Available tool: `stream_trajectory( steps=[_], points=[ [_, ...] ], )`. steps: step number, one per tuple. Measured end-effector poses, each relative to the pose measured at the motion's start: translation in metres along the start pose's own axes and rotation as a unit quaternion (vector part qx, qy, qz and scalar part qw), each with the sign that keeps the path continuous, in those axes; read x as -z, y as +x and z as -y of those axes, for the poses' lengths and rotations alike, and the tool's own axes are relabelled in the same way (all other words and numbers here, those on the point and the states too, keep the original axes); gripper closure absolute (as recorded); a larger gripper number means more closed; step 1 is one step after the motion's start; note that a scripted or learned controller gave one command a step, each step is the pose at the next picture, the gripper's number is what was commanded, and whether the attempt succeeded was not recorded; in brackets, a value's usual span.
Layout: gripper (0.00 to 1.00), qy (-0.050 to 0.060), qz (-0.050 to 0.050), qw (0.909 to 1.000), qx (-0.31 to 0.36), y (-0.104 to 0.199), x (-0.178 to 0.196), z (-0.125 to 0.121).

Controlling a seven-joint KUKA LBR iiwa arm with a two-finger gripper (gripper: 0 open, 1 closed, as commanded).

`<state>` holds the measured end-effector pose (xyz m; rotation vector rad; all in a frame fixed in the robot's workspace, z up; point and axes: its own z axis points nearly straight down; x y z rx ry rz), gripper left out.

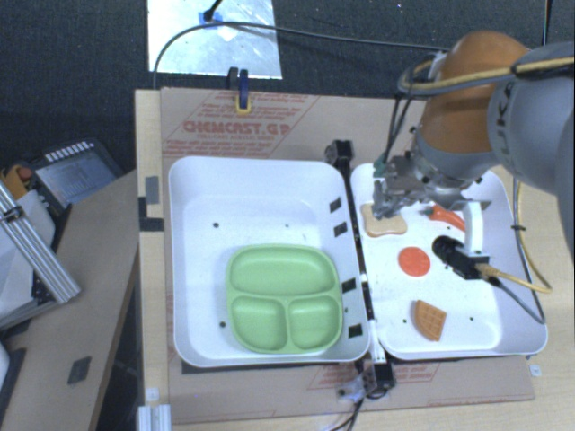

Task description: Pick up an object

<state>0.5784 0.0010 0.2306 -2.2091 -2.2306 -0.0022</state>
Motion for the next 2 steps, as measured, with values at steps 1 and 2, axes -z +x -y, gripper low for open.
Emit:
stream_trajectory(
  steps=[1, 2],
  points=[
    [1.00, -0.001, 0.000, 1.0000, 0.000, 0.056, 0.008, 0.013],
    [1.00, -0.001, 0.000, 1.0000, 0.000, 0.110, 0.009, 0.016]
  ],
)
